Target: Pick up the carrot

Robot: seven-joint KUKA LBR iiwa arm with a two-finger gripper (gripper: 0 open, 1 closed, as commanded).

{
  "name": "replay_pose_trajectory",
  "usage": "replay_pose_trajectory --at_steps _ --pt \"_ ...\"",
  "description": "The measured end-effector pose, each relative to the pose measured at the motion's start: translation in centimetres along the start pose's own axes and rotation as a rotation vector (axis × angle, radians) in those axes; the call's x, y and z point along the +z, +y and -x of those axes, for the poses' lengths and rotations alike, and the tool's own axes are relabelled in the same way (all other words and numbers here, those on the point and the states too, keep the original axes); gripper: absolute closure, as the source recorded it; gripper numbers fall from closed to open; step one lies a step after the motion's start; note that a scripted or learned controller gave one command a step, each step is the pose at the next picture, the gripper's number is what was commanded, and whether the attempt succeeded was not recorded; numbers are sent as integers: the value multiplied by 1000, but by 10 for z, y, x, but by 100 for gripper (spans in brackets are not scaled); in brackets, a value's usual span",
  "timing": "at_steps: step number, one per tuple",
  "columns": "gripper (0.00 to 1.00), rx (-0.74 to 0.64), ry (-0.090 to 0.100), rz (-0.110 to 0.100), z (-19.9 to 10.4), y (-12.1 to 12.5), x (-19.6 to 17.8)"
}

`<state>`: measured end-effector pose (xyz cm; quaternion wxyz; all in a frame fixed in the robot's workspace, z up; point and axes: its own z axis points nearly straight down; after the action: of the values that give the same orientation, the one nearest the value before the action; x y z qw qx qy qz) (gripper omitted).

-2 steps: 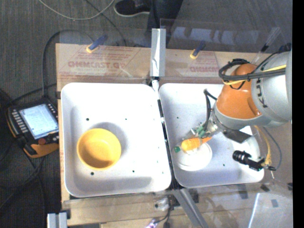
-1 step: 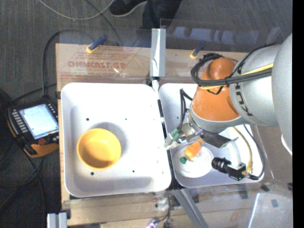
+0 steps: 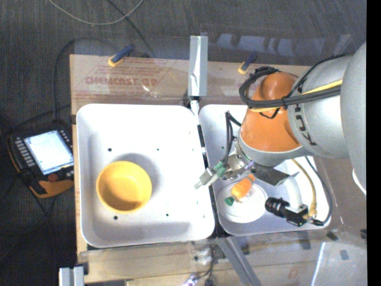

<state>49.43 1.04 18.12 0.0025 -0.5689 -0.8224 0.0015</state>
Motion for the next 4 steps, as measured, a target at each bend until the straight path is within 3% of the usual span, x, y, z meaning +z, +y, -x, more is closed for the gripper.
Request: replay_pose_trajectory --at_steps 1,2,3,4 --pt "0 166 -5 1 73 -37 -78" --pt "0 212 -1 -1 127 -46 21" --pt "0 62 -5 16 156 -64 91" --pt "100 59 -4 20 155 -62 83"
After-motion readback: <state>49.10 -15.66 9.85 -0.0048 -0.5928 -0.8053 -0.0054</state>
